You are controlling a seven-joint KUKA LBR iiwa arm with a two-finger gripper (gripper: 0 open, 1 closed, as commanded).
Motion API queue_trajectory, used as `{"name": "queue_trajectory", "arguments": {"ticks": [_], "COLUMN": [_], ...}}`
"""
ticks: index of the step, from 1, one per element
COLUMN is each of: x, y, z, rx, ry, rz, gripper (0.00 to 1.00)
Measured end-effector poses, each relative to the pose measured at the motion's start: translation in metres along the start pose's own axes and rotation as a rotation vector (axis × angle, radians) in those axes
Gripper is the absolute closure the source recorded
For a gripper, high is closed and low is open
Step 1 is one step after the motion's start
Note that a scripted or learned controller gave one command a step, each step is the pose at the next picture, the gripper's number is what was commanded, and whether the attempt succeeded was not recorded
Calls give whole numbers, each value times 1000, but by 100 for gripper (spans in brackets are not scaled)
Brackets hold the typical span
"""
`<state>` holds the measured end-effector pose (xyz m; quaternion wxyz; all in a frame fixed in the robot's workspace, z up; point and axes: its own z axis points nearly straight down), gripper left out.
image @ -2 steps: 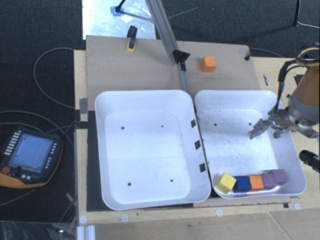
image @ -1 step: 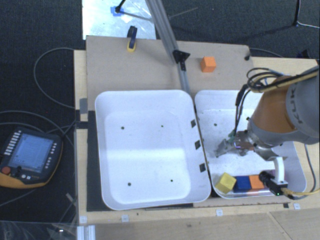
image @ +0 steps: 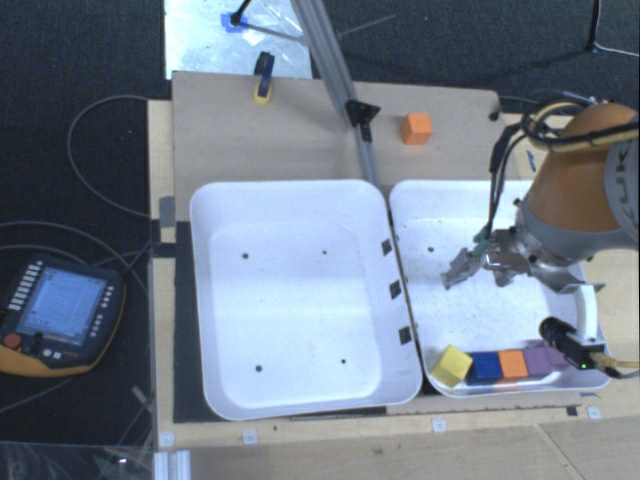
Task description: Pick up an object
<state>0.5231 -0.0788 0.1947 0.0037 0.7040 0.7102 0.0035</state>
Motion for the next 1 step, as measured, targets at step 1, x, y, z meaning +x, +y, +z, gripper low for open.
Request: {"name": "queue_trajectory", "arguments": {"ticks": [1], "x": [-7], "y": [13], "z": [-34], "rx": [4], "ry": [-1], "rz": [3], "gripper": [0]}}
